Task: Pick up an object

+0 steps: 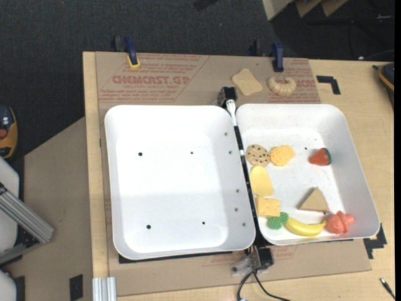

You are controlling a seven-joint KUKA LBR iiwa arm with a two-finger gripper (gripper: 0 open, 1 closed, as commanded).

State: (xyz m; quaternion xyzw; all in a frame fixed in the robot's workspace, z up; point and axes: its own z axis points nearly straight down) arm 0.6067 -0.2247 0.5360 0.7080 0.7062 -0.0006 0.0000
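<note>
Two shallow white bins sit side by side on a cardboard-covered bench [188,74], their inner rims meeting along a dark seam. The left bin [119,187] offers broad bare floor, marked by four small dark dots.

All the toy food lies in the right bin [351,143], crowded toward its left wall and near edge, while the far half and the middle of the floor have open room. A cookie [257,155] rests just beside the left wall, with a yellow corn-like piece [282,155] touching it on the right. Below them lie a pale yellow slice [261,182] and a cheese cube [269,206]. Along the near edge sit a green piece [277,219], a banana [305,227] and a pink-red piece [339,222], with a tan wedge [314,200] just above the banana. A strawberry [320,157] stands alone by the right wall.

On the bench beyond the bins' far rims lie a bread slice [247,82] and a pretzel-like ring [282,85], near two blue clamps [276,55].

The arm's pose and whether its fingers are open or shut cannot be told.
</note>
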